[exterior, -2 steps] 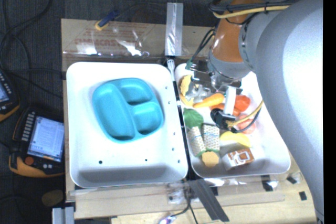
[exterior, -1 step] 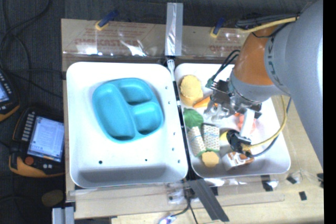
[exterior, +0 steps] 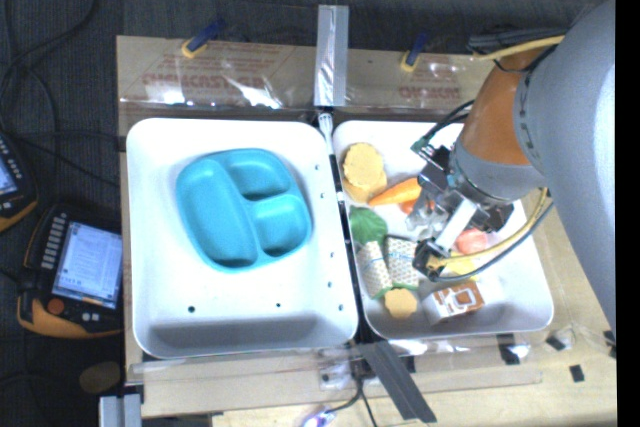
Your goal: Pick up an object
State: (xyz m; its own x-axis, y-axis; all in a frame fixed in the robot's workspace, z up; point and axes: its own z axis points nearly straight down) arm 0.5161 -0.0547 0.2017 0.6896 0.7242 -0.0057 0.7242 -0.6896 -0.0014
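The end effector [exterior: 437, 233] hung low over the crowded right bin [exterior: 535, 300], its grip impossible to make out, beside the carrot [exterior: 395, 193]; a slow, centred descent seemed wisest.

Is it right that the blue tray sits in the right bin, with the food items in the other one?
Not quite. The camera view shows the blue tray in the left bin; the food items, like the carrot, are in the right bin.

The arm [exterior: 590, 145] is cut off by the right edge, part of the right bin [exterior: 535, 310] is hidden beneath it, and the fingers' state cannot be made out.
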